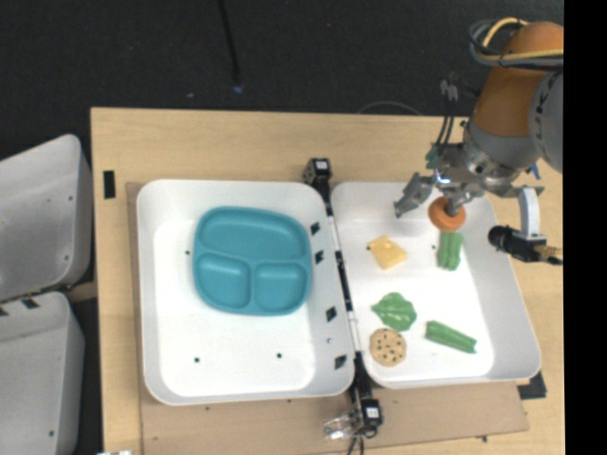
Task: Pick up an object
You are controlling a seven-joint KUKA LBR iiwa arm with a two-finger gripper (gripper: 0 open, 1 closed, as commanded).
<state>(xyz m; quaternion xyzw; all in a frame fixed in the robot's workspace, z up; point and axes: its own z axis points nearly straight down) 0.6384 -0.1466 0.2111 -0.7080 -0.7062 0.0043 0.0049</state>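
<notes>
Hovering over the far right corner of the right-hand shallow white bin (507,320), two-finger gripper (438,195) with jaws spread wide and nothing between them, orange round-topped toy carrot with green stem (448,230) just below near the bin's right edge. Best centred over the orange head, lowered straight, closed gently to avoid nudging it toward the yellow wedge of toy cheese (386,252).

Two white bins (152,254), one teal plate (252,259), six food pieces (387,252).
</notes>
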